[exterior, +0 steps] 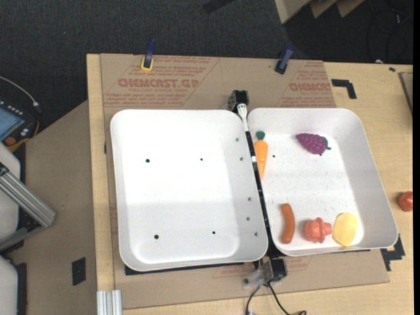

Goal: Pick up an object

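The right bin (367, 169) holds several toy foods. An orange carrot with a green top (261, 155) lies against the bin's left wall. A purple bunch of grapes (312, 143) rests near the back. Along the front edge sit an orange-red sausage (287, 222), a red strawberry-like piece (316, 230) and a yellow lemon (346, 229), the last two touching.
The left bin (131, 195) sits beside the right one on a brown cardboard sheet (197, 77). Blue clamps (148, 56) (285, 58) hold the sheet's back edge. A small red object (406, 201) lies on the bench at the far right.
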Action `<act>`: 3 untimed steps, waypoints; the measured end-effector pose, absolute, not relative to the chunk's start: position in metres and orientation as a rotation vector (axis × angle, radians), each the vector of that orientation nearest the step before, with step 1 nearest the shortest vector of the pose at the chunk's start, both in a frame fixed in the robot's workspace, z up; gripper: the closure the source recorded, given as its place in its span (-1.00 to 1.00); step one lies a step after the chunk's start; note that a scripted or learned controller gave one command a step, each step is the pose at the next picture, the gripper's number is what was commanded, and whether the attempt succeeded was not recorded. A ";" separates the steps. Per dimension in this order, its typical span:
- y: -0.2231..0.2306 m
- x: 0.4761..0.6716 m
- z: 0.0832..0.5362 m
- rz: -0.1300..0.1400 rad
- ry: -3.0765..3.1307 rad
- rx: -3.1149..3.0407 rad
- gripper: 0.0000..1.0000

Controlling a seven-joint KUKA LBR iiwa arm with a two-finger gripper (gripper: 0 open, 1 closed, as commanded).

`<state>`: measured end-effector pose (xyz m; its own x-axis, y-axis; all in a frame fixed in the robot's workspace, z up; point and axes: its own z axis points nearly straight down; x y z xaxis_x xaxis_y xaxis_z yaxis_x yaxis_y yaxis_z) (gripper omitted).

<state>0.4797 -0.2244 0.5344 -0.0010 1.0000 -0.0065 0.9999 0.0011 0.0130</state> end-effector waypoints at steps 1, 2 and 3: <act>-0.159 0.480 0.475 -0.003 2.233 2.218 1.00; -0.118 0.479 0.403 -0.006 2.232 2.222 1.00; -0.104 0.476 0.204 -0.015 2.232 2.233 1.00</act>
<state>0.4761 -0.1043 0.2040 0.0002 1.0000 0.0043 0.9998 -0.0001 -0.0179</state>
